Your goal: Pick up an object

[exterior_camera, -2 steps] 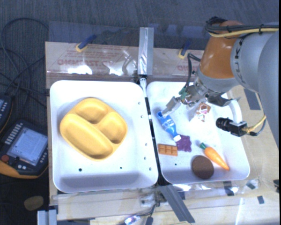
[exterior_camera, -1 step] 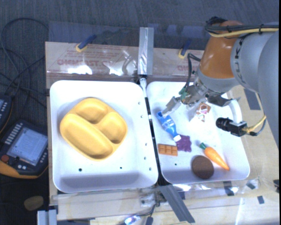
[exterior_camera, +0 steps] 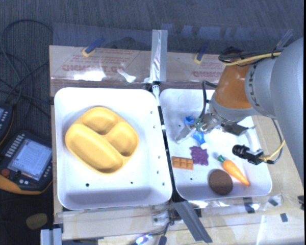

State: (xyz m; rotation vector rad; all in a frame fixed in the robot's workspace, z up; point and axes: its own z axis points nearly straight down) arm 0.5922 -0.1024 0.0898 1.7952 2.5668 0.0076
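A dark grey carpet with a fine ribbed weave covers the floor around the bench. Black cables loop across it at the left, running toward two handheld control pendants with lit screens that lie at the left edge. The bench top is a tan board with faded red printing, covered by glossy clear film that catches white glare. Blue and yellow clips sit near its far edge. Metal framing runs up the middle. Light is bright and even.

bright, even overhead light | glare on bins | slightly soft focus
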